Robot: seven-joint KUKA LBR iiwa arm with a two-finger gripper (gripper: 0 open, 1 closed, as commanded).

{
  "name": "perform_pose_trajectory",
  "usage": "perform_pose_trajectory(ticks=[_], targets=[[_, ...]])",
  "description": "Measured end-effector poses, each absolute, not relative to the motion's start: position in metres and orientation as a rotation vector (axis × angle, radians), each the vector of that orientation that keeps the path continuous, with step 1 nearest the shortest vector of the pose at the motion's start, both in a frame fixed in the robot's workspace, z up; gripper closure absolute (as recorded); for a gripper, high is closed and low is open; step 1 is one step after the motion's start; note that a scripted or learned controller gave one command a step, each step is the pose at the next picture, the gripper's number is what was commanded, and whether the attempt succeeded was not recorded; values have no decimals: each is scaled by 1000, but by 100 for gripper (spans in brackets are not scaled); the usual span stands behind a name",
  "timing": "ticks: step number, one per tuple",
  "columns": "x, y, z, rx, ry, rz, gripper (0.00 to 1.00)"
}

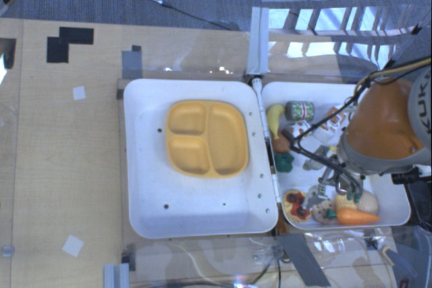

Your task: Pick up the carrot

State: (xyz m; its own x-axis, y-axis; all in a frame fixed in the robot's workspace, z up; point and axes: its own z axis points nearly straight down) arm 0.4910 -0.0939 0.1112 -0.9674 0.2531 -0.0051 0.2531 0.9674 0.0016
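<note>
two white bins [135, 165]; one yellow divided plate [206, 137] in left bin. one carrot [356, 216], right bin near corner, long axis left-right, tip pointing right. gripper [332, 193] just left above it; finger state unclear.

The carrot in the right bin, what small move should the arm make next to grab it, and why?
Probably a short shift toward the bin's near right corner, then down. The carrot lies on its side by the near wall, and the gripper sits just above and left of it in the view, over the clutter by the pizza toy, not yet around the carrot.
</note>
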Motion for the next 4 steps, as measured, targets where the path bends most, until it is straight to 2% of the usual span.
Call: perform_pose_trajectory(ticks=[1,2,3,4], targets=[[572,-118,100,554,3069,6,0],[576,-117,116,543,3063,9,100],[516,-155,164,133,3129,-3,100],[502,-207,168,-332,3115,-7,100]])
